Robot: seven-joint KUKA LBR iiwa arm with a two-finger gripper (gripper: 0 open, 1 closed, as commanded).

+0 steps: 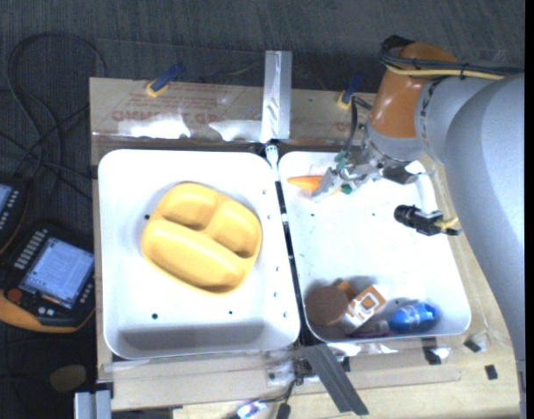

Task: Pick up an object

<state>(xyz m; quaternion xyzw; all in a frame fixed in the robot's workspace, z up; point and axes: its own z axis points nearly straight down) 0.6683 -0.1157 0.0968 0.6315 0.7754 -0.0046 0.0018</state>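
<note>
My gripper (338, 180) is low over the back left corner of the right bin (380, 251), under the orange-banded wrist (398, 103). A small orange wedge-shaped piece (303, 182) lies just left of the gripper, close to or touching its tip; I cannot tell whether it is held. At the front of the right bin lie a brown round object (326, 304), a small white and orange box (367, 304) and a blue object (414, 315). A big yellow cushion-like object (201, 234) sits in the left bin (127, 312).
A black part (418, 217) juts over the right bin's right side. The grey arm (494, 164) covers the right edge of the bench. A divider ridge (284, 234) separates the bins. Handheld pendants (49, 273) lie on the floor at left.
</note>
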